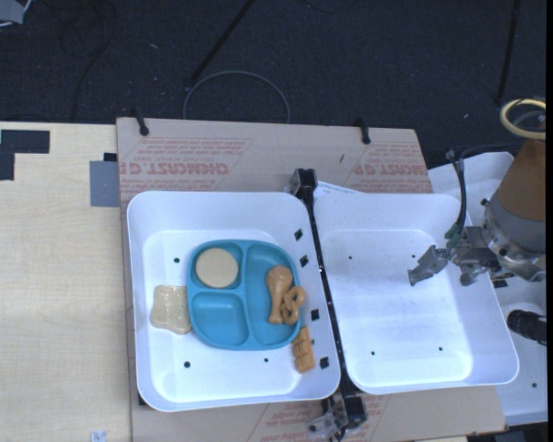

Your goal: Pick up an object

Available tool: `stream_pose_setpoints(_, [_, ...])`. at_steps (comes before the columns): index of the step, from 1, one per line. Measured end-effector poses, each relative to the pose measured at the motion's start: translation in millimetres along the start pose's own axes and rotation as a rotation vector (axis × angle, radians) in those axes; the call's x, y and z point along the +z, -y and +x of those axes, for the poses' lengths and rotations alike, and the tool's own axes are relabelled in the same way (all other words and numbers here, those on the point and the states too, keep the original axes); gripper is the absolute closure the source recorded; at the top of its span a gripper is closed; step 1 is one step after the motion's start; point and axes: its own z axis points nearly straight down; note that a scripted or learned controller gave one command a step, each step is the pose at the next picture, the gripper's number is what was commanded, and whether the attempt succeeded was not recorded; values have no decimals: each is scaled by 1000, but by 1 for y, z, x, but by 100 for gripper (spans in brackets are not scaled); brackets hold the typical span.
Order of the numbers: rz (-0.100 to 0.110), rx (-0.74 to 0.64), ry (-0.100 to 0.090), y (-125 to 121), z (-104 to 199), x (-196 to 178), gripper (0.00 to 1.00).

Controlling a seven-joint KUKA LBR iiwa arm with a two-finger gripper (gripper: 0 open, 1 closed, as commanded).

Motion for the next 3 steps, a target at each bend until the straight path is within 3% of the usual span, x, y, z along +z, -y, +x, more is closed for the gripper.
stream_pose_setpoints(1, [-14,-3,3,-3,0,-7,0])
stream_pose_setpoints(3, [-7,-2,0,-6,1,97,0])
